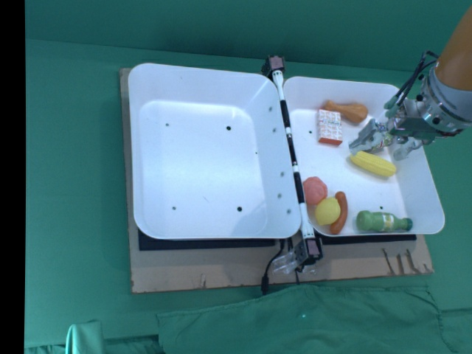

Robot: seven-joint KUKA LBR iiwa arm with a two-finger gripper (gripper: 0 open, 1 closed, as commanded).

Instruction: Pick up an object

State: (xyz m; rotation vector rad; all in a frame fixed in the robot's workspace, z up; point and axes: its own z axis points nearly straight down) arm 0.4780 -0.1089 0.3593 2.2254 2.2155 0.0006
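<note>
At the bench's near edge, I see a rumpled green cloth (295,319) lying in front of the cardboard sheet (184,275) that underlies both bins. Just beyond it, along the near wall of the right bin (424,190), a green bottle (383,221) lies on its side. To its left, in the near left corner, a sausage (339,212) leans against a yellow ball (328,211), with a red fruit (315,190) touching the ball on its far side, close to the rod (289,135) that divides the bins. Farther in, a corn cob (372,164) lies slantwise near the bin's middle, free on the floor. The gripper (377,137) hangs just past the cob's far end, reaching in from the right under the grey wrist and orange band of the arm (450,87); its fingers stand spread, and I see nothing between them. Left of the gripper, a small red-and-white box (330,127) sits apart from the other items. Beyond that, by the far wall, a drumstick (346,110) lies lengthwise. The left bin (199,80), larger in view, sits beside all this across the rod, its white floor showing a few dark specks.
</note>
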